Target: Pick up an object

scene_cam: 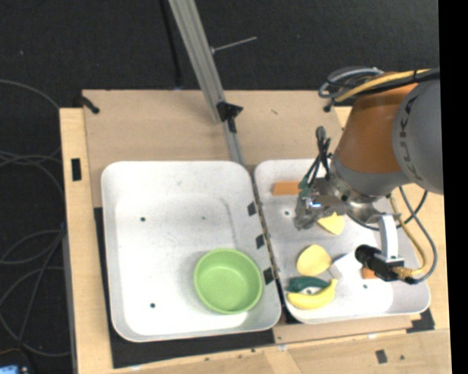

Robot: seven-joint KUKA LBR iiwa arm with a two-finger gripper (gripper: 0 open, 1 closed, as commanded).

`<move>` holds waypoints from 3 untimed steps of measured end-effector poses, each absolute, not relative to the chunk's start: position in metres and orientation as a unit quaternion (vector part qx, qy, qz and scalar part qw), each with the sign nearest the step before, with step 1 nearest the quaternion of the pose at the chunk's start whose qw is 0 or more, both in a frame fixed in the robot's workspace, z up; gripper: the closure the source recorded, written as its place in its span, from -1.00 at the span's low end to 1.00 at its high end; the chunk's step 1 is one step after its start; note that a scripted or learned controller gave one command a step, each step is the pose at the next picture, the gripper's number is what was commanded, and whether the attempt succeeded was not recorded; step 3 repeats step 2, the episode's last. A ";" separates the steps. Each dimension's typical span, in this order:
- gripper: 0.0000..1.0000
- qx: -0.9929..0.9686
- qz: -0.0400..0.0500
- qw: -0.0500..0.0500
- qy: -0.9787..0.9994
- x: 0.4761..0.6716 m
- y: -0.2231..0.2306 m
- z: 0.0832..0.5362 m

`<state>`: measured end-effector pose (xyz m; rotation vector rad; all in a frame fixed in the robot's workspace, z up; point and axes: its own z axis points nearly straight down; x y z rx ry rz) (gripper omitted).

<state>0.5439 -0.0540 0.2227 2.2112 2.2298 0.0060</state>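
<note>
My gripper (308, 215) hangs low over the right bin (283, 181), near its left-middle part. Just right of it lies a pale yellow piece (333, 224), partly under the wrist. A yellow lemon-like piece (313, 259) rests below the gripper. At the bin's front edge sits a yellow banana-shaped toy (312, 297) with a dark green thing (308, 283) on top. An orange flat piece (285, 188) lies at the bin's back, above the gripper. The arm hides the bin's right part.
The left bin (142, 193) holds a green bowl (228, 279) at its front right. A grey metal pole (203, 68) slants down to the gap between the bins. A black and white fitting (384, 258) with cables hangs from the arm over the right bin's front right.
</note>
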 end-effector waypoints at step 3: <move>1.00 0.704 0.002 0.000 0.710 0.518 0.050 0.241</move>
